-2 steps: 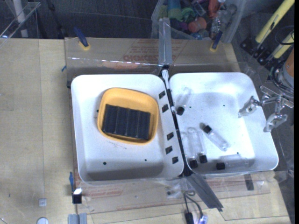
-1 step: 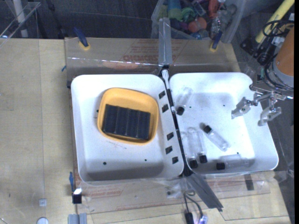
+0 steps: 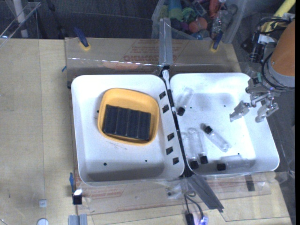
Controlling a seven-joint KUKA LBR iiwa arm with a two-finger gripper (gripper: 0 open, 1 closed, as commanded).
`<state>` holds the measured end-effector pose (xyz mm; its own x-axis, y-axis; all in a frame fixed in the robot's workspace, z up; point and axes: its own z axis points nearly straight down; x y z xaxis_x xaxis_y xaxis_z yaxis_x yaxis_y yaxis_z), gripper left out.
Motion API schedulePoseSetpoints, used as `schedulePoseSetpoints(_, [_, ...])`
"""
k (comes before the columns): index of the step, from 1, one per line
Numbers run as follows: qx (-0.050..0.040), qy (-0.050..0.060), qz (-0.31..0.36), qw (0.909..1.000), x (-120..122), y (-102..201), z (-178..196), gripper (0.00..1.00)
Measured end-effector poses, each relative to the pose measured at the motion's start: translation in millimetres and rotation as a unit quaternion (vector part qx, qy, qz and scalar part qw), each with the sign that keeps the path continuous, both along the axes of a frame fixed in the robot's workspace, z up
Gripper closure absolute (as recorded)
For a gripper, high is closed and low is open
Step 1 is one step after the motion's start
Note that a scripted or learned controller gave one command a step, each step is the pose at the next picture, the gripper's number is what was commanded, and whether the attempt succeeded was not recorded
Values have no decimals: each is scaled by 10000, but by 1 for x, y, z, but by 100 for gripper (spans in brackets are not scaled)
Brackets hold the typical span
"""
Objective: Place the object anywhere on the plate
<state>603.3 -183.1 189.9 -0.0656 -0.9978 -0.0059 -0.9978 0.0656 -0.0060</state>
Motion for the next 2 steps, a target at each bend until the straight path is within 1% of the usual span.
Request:
schedulePoseSetpoints(1, [-5, -1, 1190, 9929, 0, 8, 7, 0])
schedulePoseSetpoints(2, [-8, 9, 2503, 9682, -5, 12, 5, 0])
